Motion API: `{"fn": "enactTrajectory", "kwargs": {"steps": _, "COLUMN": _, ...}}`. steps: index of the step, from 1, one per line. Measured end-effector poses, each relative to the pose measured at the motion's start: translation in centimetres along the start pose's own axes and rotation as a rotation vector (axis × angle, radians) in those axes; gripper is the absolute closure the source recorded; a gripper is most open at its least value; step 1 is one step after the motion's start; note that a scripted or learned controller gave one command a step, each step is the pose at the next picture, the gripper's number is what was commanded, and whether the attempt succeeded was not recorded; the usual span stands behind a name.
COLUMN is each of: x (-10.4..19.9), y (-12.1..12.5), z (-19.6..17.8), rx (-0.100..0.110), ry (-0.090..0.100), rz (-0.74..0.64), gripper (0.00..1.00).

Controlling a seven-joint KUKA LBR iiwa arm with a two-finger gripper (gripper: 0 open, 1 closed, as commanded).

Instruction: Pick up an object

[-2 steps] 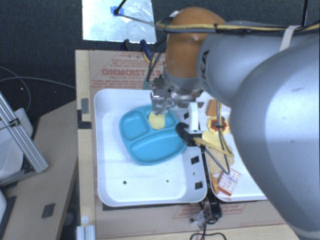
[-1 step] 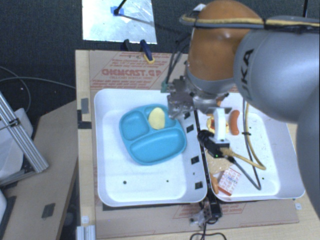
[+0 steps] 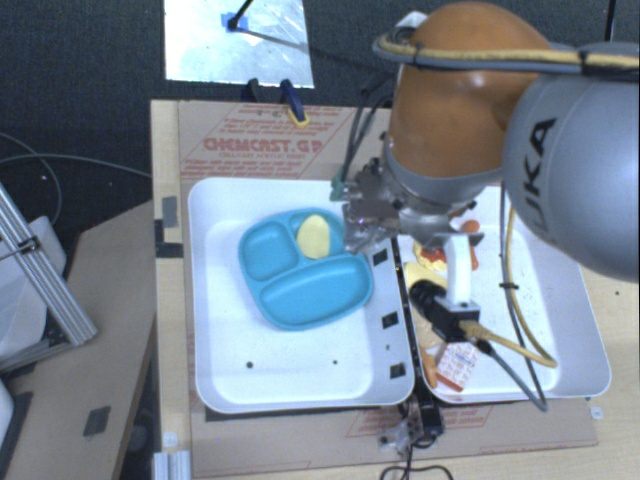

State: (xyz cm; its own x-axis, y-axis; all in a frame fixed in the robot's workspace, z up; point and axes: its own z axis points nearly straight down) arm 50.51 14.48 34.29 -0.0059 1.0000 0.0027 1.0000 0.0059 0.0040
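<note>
A grey arm [image 3: 560, 158] with an orange band is reaching in from the right and hanging low over the wall where the two white bins are meeting. Its gripper [image 3: 362, 230] is hovering just beside the upper right corner of a blue divided plate [image 3: 310, 298]; the wrist is blocking the view, so whether the gripper is wide or narrow cannot be told.

The plate is lying tilted in the middle of the left bin [image 3: 215, 298], with its large compartment facing the near edge. A yellow piece [image 3: 314, 236] is resting in the plate's upper right compartment, close to the gripper but apart from it.

In the right bin [image 3: 575, 318], orange pieces [image 3: 432, 260] are lying near the dividing wall, partly under the arm, and a red-and-white packet [image 3: 455, 365] is sitting near the front corner.

Both bins are standing on a cardboard sheet [image 3: 260, 145] printed in red, and a shiny square panel [image 3: 235, 28] is lying beyond it at the back
</note>
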Motion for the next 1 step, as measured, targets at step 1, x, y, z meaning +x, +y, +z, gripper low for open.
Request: {"fn": "enactTrajectory", "kwargs": {"steps": 1, "x": 3.0, "y": 4.75, "z": 11.26, "rx": 0.011, "ry": -0.005, "rz": 0.0, "gripper": 1.0}}
